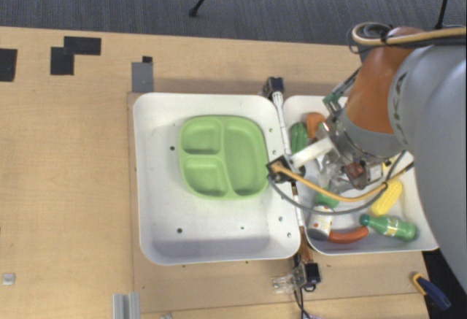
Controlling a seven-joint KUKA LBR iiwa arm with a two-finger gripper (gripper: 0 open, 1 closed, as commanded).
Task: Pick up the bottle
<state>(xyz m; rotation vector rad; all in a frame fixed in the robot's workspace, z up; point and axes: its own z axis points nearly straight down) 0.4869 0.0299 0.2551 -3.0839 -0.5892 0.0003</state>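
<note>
The bottle (389, 227) is green with a yellow band and lies on its side in the front right corner of the right bin (315, 243). My gripper (337, 170) hangs low over the middle of that bin, up and to the left of the bottle and apart from it. The grey arm and its orange band (372, 95) hide the back right part of the bin. Cables loop under the wrist.
A green divided plate (222, 157) sits in the left bin (157, 237). In the right bin lie a yellow corn cob (390, 195), a red sausage (344, 236), a green vegetable (298, 137) and an orange item (315, 120).
</note>
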